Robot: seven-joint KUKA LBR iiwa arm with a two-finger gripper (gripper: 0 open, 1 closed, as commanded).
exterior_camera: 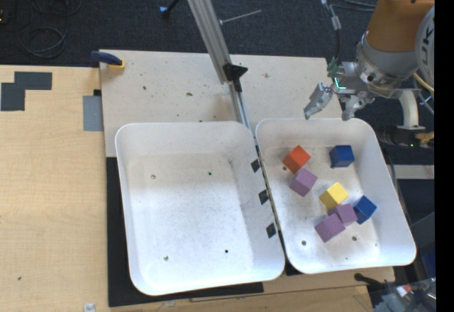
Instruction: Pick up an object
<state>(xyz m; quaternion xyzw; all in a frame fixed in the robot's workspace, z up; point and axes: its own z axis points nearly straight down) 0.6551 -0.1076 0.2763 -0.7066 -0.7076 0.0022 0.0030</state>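
Observation:
My gripper (332,106) hangs above the far rim of the right bin (397,232), its two fingers spread apart with nothing between them. Inside that bin lie several small blocks: an orange one (297,158), a blue one (341,156), a purple one (303,181), a yellow one (333,196), a second blue one (364,208) and two more purple ones (328,227) (346,213). The gripper sits beyond all of them, closest to the orange and the first blue block.
The left bin (142,232) lies beside the right one, with a divider carrying black clips (262,196) between them. A slanted aluminium bar (209,27) rises from the bench behind the bins. The wooden bench top (50,183) extends to the left.

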